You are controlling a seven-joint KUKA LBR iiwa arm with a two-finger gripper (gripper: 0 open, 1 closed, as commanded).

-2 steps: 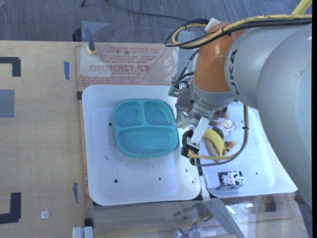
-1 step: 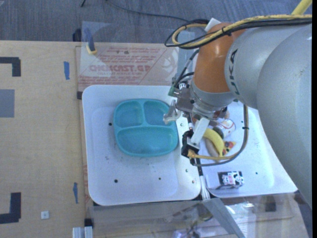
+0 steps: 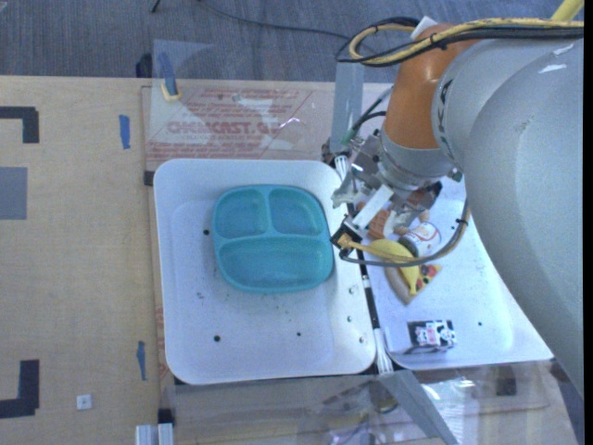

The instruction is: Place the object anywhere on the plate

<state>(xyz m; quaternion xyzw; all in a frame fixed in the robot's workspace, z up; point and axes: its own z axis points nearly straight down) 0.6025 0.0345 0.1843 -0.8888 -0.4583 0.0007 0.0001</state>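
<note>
Teal plastic is what catches your eye first: the plate (image 3: pixel 272 238), split into three compartments, lies flat in the left bin (image 3: pixel 185 341), a little above the middle of the frame and toward that bin's upper right. Its compartments are bare.

Look right of centre and you see the grey arm with its orange band coming in from the upper right, the gripper (image 3: pixel 384 225) hanging low over the right bin (image 3: pixel 482 323), close to the wall the two bins share. Cables and the wrist crowd that spot, so you cannot tell how the gripper is set or whether it has anything in its grasp.

Just below the gripper, in the right bin, lies a yellow banana-shaped toy (image 3: pixel 393 249), and against its lower side a tan wedge-shaped toy (image 3: pixel 411 281) with small coloured marks. You cannot tell if the gripper touches the yellow one. Both sit well apart from the plate, across the dividing wall.

Lower in the same bin, you find a small black-and-white object (image 3: pixel 432 334) by itself.
</note>
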